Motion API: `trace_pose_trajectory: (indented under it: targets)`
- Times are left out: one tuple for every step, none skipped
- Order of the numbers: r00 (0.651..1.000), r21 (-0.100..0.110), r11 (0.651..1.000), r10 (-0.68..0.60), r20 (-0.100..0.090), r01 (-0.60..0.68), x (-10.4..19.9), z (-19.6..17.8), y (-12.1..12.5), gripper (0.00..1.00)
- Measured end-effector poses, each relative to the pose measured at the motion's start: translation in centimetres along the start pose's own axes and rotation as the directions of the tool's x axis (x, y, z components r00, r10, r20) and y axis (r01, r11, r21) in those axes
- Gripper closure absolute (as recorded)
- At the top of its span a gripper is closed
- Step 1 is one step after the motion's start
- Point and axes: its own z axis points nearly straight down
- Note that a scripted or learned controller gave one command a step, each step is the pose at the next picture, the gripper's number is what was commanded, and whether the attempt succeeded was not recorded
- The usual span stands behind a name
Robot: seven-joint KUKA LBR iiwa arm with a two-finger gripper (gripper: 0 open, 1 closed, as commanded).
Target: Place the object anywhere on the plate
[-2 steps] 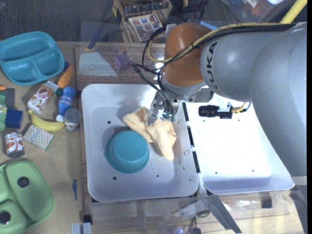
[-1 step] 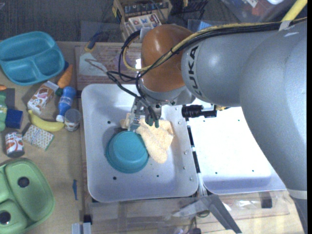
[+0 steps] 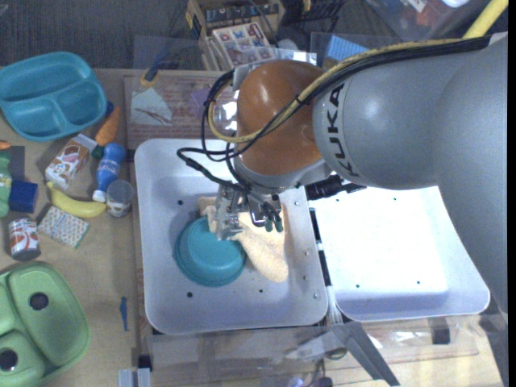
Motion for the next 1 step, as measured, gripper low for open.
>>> trace_pose_trajectory:
  targets:
    - [1.0,0.0,1.0,0.0,0.001,0.0,-0.02,-0.02,-0.03,0.0]
